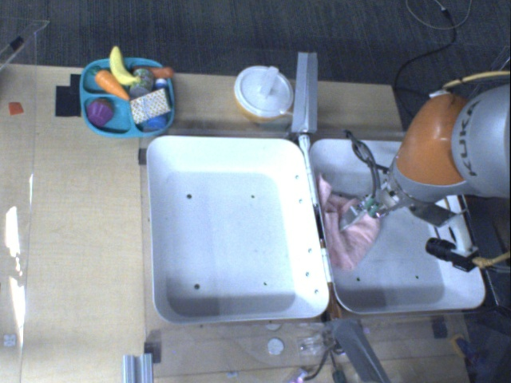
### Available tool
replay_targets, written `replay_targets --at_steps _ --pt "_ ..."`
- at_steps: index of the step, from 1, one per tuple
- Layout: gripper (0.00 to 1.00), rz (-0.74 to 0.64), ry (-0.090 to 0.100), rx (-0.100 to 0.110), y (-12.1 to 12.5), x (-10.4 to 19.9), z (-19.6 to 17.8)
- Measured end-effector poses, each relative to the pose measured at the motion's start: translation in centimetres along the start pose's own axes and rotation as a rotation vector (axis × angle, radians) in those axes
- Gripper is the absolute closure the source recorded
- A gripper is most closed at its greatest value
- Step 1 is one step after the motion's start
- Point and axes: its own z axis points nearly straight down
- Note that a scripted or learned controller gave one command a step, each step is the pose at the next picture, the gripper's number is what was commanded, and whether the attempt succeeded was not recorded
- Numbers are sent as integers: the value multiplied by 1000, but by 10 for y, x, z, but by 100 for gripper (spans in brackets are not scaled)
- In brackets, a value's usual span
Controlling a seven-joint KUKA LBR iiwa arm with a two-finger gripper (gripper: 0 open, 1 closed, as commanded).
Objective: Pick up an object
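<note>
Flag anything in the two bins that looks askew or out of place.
The pink cloth in the right bin lies crumpled against the bin's left wall, bunched rather than flat, with the gripper down on it. Nothing else there looks odd.

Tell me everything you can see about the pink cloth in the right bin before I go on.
The pink cloth is soft, pale pink fabric, crumpled and folded rather than flat. It lies on the floor of the right bin, along its left wall, stretched roughly from the upper left corner down toward the middle. Its upper end looks narrower, the lower part broader and bunched. The pincer is down at the cloth's upper middle, on or just above it; whether it has any fabric pinched cannot be told.
</note>
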Motion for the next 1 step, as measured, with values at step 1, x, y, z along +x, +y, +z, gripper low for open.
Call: replay_targets --at_steps 1 --pt "100 -2 1 -7 4 1 -12"
